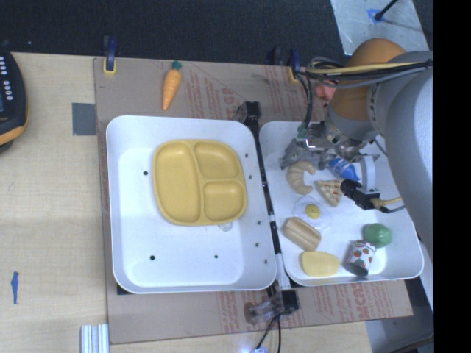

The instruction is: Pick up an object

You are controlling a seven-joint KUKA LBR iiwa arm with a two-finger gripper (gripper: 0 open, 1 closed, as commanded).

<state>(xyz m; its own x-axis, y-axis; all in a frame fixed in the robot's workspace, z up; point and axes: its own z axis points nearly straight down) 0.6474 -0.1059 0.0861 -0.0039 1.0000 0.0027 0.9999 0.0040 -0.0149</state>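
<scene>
My gripper (305, 151) hangs over the far part of the right bin (409, 271), just above a pale croissant (299, 176). Beside the croissant lie a tan wedge-shaped piece (330, 191) and a blue item (346, 170), the latter partly hidden under the wrist. Nearer the front of this bin are a small white piece with a yellow centre (313, 212), a brown bread roll (302, 233), a yellow block (319, 264), a green piece (377, 234) and a red-and-white piece (360, 256). Nothing is visibly held.
The left bin (132, 197) holds a yellow divided plate (199, 181). A toy carrot (171, 85) lies on the brown board beyond the bins. A dark device (10, 98) sits at the far left edge of the bench. The arm covers the right bin's far right corner.
</scene>
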